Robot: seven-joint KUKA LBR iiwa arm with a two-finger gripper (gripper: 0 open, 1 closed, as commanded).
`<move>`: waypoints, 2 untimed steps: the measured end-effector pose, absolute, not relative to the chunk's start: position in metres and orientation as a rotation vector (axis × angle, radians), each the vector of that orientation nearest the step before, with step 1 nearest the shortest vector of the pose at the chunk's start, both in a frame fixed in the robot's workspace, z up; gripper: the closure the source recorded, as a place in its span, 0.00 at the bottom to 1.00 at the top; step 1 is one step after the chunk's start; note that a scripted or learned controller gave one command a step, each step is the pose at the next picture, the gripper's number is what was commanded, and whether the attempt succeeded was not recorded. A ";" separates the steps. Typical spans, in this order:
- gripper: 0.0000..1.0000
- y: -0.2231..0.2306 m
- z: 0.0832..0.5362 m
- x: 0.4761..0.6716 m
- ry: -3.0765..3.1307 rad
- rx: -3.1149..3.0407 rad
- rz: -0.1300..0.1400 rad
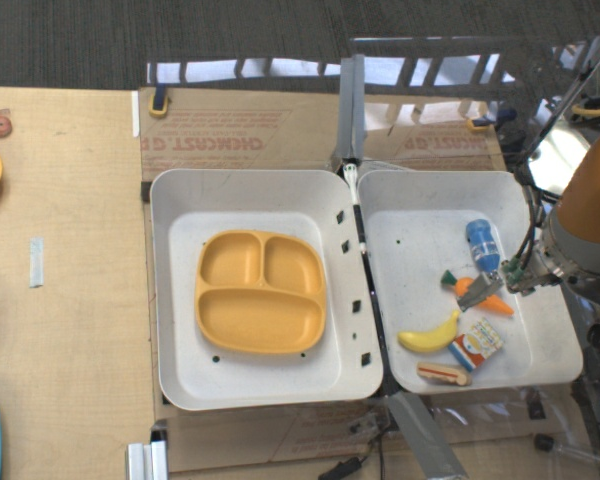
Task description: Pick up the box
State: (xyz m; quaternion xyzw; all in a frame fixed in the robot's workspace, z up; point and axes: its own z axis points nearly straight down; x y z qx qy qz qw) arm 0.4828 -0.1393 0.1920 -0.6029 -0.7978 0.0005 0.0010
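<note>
The box (477,346) is a small orange and white carton lying in the right bin (400,218), near its front right corner. My gripper (478,295) reaches in from the right and hangs low just behind the box, over an orange carrot (497,305). The box lies apart from the gripper, on the bin floor.
A yellow banana (430,335) lies just left of the box, and a hot dog (442,374) in front of it. A blue bottle (483,245) lies behind the gripper. The left bin (180,218) holds a yellow divided plate (261,291).
</note>
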 end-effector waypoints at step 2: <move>1.00 -0.165 0.100 0.478 -2.600 -1.764 -0.002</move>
